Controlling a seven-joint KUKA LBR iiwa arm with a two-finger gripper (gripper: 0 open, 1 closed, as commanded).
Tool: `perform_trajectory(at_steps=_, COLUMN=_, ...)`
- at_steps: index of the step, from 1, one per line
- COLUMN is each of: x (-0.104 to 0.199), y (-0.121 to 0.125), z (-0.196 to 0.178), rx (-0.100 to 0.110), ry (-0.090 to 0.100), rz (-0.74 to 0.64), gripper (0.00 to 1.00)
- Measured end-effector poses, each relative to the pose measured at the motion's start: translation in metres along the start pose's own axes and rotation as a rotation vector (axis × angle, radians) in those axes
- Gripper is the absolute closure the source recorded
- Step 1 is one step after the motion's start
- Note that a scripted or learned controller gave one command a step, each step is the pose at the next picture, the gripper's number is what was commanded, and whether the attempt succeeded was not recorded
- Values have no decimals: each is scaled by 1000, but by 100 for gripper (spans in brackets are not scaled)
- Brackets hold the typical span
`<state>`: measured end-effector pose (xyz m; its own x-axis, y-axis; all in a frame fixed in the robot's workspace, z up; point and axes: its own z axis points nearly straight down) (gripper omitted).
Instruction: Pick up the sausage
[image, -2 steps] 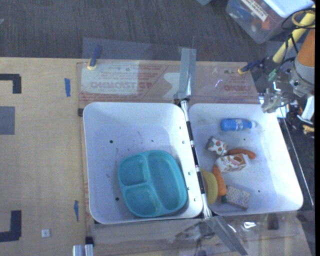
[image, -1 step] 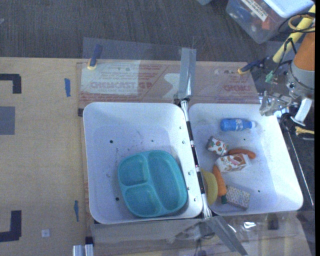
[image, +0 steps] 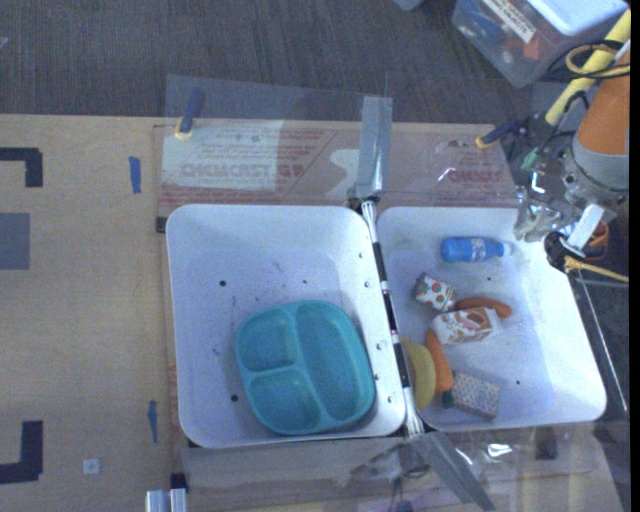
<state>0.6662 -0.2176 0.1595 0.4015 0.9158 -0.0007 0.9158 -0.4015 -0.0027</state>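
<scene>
The sausage (image: 488, 304), a short reddish-orange link, lies in the right bin (image: 560, 350) near its middle, partly tucked behind a small printed carton (image: 465, 325). My gripper (image: 553, 222) hangs over the bin's back right corner, up and to the right of the sausage and well apart from it. Its fingers stand open, and between them I see nothing.
The right bin also holds a blue bottle (image: 472, 249), a small patterned packet (image: 434, 292), a banana (image: 421, 372), a carrot (image: 439, 361) and a flat box (image: 475, 394). A teal divided plate (image: 305, 367) lies in the left bin (image: 200, 300). Cables hang at the far right.
</scene>
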Motion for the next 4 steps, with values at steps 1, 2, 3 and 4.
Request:
perform_trajectory(at_steps=1, x=13, y=-5, z=-7, rx=-1, ry=0, rz=25, gripper=100)
perform_trajectory(at_steps=2, x=20, y=-9, z=-2, rx=-1, ry=0, rz=-10, gripper=100)
perform_trajectory(at_steps=3, x=11, y=-4, z=-4, rx=-5, ry=0, rz=191, gripper=100)
perform_trajectory(at_steps=4, x=23, y=-10, z=-1, rx=-1, ry=0, rz=114, gripper=100)
